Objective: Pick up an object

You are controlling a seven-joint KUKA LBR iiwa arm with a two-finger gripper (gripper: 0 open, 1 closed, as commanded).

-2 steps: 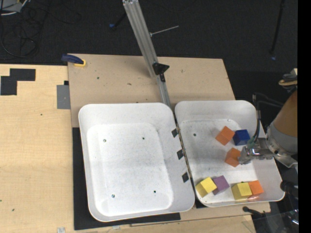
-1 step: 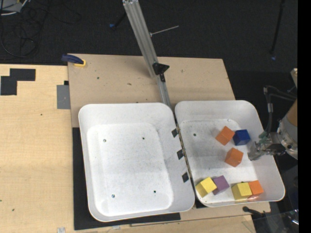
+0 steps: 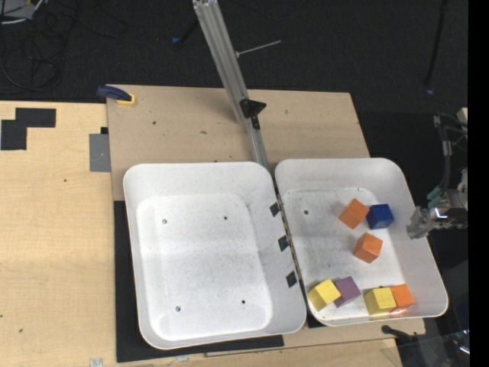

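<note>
Gripper (image 3: 429,222) at right bin's (image 3: 416,197) right rim, finger state unclear; blue cube (image 3: 380,215) near, orange cube (image 3: 353,213) beside it.

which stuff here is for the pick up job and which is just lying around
For the job:
- gripper, at the right bin's right rim
- two orange blocks
- blue block
- yellow block touching a purple block
- yellow block beside an orange block

Lying about:
- left bin
- metal rail
- blue-and-yellow clamp on the bench
</note>
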